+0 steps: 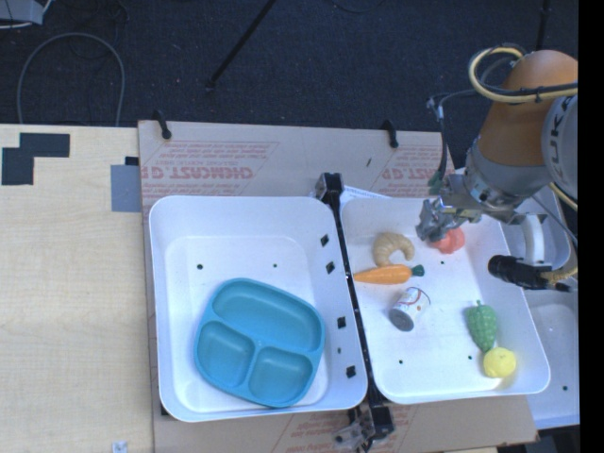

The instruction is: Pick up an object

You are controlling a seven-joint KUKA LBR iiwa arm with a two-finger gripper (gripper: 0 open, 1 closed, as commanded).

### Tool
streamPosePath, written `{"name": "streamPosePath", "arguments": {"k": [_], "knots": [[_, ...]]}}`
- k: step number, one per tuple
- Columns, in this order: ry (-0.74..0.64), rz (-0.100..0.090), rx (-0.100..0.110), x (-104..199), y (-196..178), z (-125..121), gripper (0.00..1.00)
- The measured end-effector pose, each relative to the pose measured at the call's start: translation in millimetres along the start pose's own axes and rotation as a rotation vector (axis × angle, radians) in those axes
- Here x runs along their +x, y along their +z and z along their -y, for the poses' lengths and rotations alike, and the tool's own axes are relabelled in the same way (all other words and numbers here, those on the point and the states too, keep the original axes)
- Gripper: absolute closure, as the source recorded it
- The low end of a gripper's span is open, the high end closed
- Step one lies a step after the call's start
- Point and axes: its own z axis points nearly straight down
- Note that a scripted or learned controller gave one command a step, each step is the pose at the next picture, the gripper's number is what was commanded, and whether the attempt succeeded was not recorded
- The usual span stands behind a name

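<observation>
Camera view: grey metal pincer (436,226) low at far edge of right-hand shallow white bin (528,347), touching small red-pink rounded toy (452,241), opening impossible to tell; approach step, judged; next, closing squarely around toy before lifting.

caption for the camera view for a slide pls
KUKA gripper low over a red toy in the right bin, near a croissant and carrot; blue divided plate in the left bin.

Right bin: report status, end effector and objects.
End effector low at the right bin's far side, against the red object. Croissant and carrot lie apart. Nothing seen held.
</observation>
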Motion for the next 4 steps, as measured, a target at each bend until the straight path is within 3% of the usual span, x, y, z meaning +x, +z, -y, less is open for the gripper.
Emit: {"name": "streamPosePath", "arguments": {"k": [4], "knots": [[-0.001,0.001,0.002,185.9,9.9,74.5,1.00]]}}
